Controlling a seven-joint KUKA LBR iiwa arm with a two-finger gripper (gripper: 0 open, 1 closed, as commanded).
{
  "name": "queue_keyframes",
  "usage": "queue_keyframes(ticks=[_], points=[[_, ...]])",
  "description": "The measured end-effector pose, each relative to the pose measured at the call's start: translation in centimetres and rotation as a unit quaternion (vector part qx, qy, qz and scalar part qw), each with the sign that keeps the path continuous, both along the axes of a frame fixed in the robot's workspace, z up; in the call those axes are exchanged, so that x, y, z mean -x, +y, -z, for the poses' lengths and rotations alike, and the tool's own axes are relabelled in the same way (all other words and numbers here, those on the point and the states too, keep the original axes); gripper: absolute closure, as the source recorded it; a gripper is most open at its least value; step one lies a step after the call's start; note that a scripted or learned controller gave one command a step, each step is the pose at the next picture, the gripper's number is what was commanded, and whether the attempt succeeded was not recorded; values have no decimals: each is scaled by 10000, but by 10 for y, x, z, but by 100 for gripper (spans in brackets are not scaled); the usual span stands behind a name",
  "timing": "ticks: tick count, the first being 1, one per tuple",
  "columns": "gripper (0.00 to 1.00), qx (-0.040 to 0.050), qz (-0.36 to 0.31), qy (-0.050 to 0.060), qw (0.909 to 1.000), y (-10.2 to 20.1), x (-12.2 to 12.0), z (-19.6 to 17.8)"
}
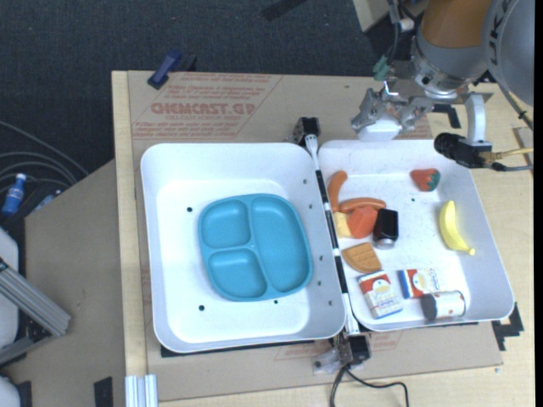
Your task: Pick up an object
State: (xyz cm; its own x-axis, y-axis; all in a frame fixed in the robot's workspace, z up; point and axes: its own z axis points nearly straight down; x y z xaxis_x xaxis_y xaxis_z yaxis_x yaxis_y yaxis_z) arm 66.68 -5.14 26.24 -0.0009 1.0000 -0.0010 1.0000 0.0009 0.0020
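Observation:
My gripper (390,115) hangs over the far rim of the right bin (492,261), fingers spread and nothing between them. Below it in that bin lie an orange sausage (338,185), a red-orange piece (364,216), a black block (386,225), a strawberry (426,178) and a yellow banana (454,227). Nearer the front are a brown cracker (362,257), two small cartons (379,295) (417,282) and a white tube with a dark cap (445,303). All of them rest on the bin floor, apart from the gripper.
The left bin (170,185) holds a blue divided plate (254,246). A black clamp (307,129) sits where the bins meet at the back. Cardboard (212,100) lies under the bins, with a blue item (165,70) at its far left corner.

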Motion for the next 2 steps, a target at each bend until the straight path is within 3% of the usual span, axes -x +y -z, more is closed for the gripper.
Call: queue_keyframes(ticks=[1,2], points=[[100,-9,-1,23,10000,24,2,7],[100,-2,-2,0,10000,22,0,-2]])
